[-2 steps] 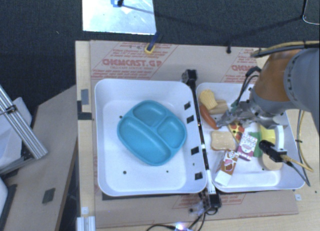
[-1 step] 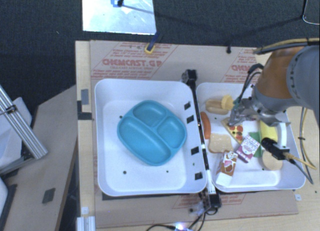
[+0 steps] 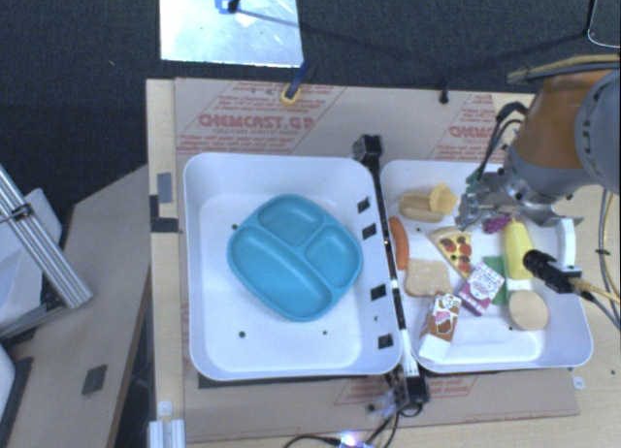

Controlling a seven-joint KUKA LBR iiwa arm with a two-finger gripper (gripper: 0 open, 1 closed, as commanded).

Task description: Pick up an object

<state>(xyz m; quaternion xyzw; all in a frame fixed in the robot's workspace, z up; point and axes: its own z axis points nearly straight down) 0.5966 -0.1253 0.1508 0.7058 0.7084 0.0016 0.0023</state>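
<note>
My arm (image 3: 572, 126) runs off the right edge. It covers the far right corner of the right bin (image 3: 485, 354) and part of a purple thing (image 3: 497, 222) beside my gripper (image 3: 473, 211), too hidden to name.

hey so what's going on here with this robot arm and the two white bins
A grey robot arm with an orange band reaches in from the right, its pincer low over the right bin. That bin holds toy food: a pizza slice, a slice of bread, a carrot, a banana and small cartons. Nothing can be seen between its fingers yet. The left bin holds a blue divided plate.
</note>
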